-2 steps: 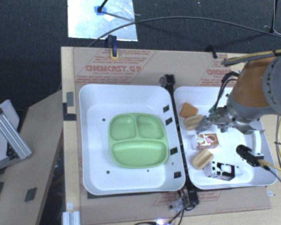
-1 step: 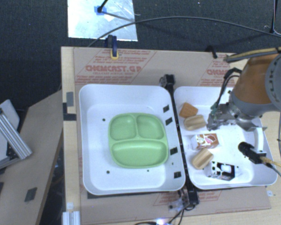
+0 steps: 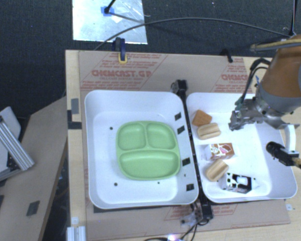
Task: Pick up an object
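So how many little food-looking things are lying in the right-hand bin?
5, all in the right bin: an orange wedge at top left, a tan roll below it, a red-and-white packet, another tan roll, and a black-and-white item nearest the front. The arm may hide more.

The arm [image 3: 286, 79] is cut off at the right edge; its gripper [image 3: 237, 120] is too small to read.

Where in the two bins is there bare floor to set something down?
Left bin: only strips around the green plate. Right bin: bare right half, between the gripper and near wall. Crowded along the divider: bread pieces, carton, black-and-white item.
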